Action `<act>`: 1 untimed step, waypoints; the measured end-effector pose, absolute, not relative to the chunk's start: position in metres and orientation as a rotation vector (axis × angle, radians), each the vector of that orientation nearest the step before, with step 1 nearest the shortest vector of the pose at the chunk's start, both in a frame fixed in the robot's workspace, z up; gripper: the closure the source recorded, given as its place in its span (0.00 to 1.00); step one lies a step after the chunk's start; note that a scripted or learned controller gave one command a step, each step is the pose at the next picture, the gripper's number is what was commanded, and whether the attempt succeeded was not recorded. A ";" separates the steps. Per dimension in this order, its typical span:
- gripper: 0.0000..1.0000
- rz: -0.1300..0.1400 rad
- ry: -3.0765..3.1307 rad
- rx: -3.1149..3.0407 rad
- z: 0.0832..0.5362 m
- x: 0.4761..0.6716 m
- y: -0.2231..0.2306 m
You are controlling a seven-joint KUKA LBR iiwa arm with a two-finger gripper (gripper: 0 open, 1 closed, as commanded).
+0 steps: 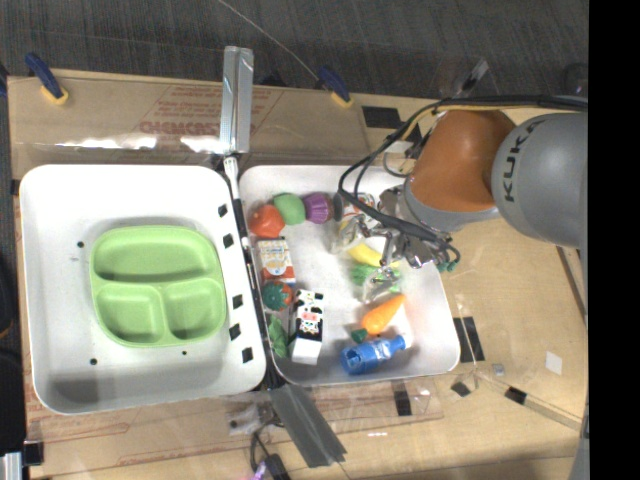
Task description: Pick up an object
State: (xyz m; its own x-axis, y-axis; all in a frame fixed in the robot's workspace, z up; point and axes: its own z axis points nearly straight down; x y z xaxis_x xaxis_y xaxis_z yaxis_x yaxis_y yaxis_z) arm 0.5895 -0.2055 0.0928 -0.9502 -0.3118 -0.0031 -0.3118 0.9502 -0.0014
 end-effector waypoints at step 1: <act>0.00 0.001 3.100 -0.502 0.093 0.584 -0.208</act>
State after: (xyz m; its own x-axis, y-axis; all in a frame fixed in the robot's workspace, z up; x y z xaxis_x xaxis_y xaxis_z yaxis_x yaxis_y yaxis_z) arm 0.5837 -0.2079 0.0926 -0.9489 -0.3157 -0.0008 -0.3157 0.9489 0.0003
